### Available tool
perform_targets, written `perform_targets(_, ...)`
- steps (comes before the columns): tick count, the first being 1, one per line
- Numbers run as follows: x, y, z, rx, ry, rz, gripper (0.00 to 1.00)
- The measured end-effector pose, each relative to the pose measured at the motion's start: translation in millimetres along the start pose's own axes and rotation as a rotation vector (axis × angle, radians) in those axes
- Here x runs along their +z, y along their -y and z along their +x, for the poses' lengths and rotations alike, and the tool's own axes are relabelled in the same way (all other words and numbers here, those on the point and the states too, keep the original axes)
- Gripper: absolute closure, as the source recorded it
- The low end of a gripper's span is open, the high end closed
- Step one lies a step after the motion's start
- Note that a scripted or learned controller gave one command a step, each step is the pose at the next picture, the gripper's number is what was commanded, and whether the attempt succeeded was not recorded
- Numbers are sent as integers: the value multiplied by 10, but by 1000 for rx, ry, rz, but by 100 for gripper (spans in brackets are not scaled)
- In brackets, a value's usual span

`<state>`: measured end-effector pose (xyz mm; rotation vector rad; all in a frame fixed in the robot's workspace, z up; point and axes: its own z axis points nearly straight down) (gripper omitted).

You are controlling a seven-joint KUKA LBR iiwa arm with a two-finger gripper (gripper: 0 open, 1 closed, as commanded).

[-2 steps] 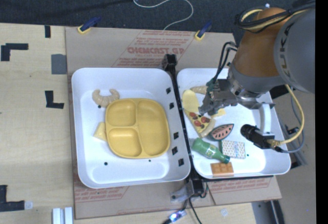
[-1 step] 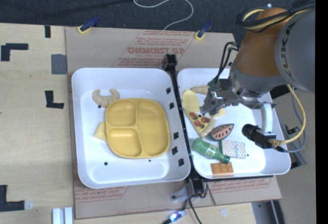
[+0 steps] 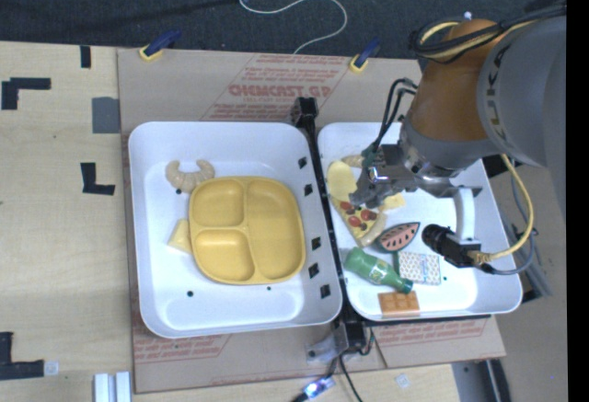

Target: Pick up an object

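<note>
Pizza slice toy [image 3: 361, 218] lies in the right bin [image 3: 497, 299], just under the gripper [image 3: 370, 191], w/ a pale yellow piece [image 3: 341, 176] beside it. How wide the fingers stand I cannot tell; nothing seen held. Near: watermelon slice [image 3: 399, 235], green bottle [image 3: 376, 268], blue-dotted card [image 3: 421, 267], orange block [image 3: 398, 303]. Left bin [image 3: 156, 299] has the yellow plate [image 3: 247, 229] & a croissant [image 3: 188, 174]. Task looks at approach stage; grasp & lift not yet done.
</note>
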<state>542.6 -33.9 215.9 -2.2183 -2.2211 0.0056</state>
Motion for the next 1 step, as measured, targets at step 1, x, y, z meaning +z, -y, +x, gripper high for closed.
perform_targets(1, -110, -31, 8, 0, -1, -3, 100)
